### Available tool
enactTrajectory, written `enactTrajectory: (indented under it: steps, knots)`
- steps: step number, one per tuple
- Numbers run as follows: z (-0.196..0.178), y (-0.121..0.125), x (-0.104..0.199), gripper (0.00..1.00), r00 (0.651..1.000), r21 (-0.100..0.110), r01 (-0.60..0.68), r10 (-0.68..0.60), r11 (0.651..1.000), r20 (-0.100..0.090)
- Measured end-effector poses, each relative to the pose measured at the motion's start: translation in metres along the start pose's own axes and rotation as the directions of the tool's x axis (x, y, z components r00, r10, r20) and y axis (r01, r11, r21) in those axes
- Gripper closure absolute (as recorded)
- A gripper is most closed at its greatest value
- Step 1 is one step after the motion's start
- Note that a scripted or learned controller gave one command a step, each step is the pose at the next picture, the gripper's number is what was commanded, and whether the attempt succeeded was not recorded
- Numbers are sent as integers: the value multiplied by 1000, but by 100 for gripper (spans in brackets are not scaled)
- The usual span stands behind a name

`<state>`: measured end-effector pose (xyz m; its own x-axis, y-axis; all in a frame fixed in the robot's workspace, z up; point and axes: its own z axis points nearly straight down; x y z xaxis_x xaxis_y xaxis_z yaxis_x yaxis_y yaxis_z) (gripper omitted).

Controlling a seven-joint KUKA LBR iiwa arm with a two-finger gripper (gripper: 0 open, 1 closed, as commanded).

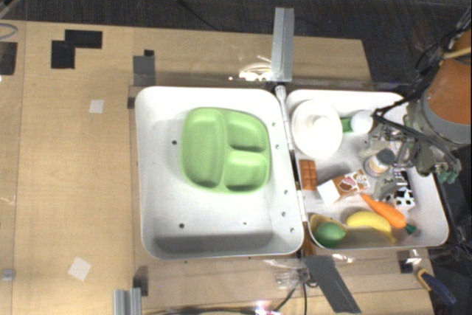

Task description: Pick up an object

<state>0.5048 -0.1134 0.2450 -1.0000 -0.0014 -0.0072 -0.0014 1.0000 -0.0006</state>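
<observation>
The right bin (435, 232) holds several objects. An orange carrot (385, 212) lies across a yellow banana (368, 222). A green round fruit (330, 234) rests in the near left corner. A brown chocolate bar (308, 173) lies along the left wall, beside a small printed card (348, 185). A white round cup (316, 127) sits at the back, with a green-and-white bottle (354, 122) next to it. My gripper (391, 158) hangs low over the bin's right half, above a small round metallic item (377, 165) and a black-and-white piece (402, 196).
The left bin (158, 217) holds a green divided plate (223, 148). A grey post (283, 48) stands behind the wall between the bins. The arm's orange band (451, 88) and black cables (420, 77) overhang the right bin's far right corner.
</observation>
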Motion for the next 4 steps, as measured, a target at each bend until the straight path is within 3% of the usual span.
enactTrajectory:
  steps: [1,3,4]
  knots:
    - [147,5,-1,0,994,2,108,-108,994,6]
    - [152,8,5,0,991,5,133,-133,991,13]
    - [139,10,-2,100,990,8,139,-139,990,34]
